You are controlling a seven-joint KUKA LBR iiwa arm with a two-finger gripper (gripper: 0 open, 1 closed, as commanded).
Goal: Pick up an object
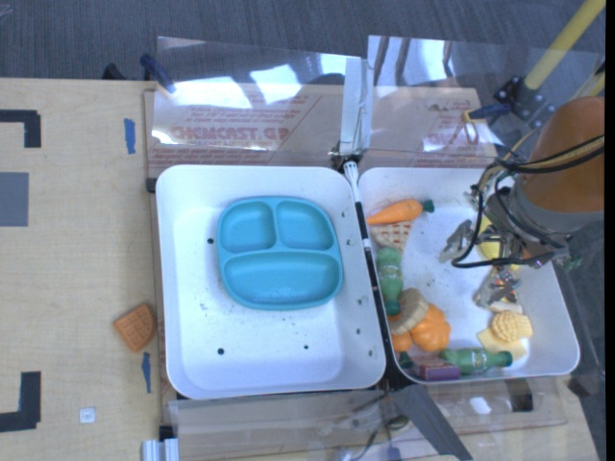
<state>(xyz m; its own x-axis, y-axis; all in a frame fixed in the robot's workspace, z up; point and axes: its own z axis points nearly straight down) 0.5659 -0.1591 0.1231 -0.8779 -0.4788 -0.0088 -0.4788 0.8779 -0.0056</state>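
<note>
The right bin [553,301] holds several toy foods. A carrot [396,211] lies at its back left, with a green bottle [389,275] in front of it. An orange fruit [431,330] and a yellow corn piece [509,328] sit near the front, and a green and purple item [461,362] lies along the front wall. My gripper [497,262] hangs low over the right half of this bin, under the orange band [577,152] and a tangle of black cables. A small yellow object [492,249] shows partly beside it; whether it is held is unclear.
The left bin [192,334] carries a blue divided plate [279,253]. A waffle-like brown piece [135,326] lies on the wooden bench left of the bins. Clear plastic panels [288,104] stand behind both bins. A yellow rod [567,32] slants at the top right.
</note>
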